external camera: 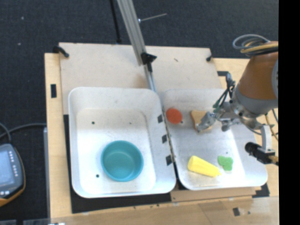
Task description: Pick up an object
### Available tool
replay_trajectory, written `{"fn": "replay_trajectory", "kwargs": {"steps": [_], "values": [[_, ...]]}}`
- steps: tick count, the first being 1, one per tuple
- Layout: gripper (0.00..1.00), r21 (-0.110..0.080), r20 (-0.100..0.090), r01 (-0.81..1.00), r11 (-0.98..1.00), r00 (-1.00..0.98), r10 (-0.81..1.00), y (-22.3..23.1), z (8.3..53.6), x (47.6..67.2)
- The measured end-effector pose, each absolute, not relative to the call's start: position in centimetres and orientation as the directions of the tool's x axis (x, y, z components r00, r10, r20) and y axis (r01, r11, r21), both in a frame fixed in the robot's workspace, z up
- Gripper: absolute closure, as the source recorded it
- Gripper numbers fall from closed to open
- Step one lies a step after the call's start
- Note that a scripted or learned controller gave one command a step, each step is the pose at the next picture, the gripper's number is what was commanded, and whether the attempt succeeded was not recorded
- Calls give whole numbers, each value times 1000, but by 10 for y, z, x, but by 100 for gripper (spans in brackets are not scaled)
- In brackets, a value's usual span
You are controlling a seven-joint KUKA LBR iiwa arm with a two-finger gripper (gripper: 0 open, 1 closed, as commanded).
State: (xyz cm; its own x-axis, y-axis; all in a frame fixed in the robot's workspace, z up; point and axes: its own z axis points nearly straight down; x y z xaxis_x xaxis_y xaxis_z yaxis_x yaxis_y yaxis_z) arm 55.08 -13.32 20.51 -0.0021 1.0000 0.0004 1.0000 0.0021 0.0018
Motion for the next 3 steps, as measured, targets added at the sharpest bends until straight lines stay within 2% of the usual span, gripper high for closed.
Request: {"fn": "replay_trajectory", "kwargs": {"steps": [1,3], "values": [[0,2,1,1000,1,-1,1000,-133,205,551],[0,-3,0,1000,-1,1,1000,-130,108,544]]}}
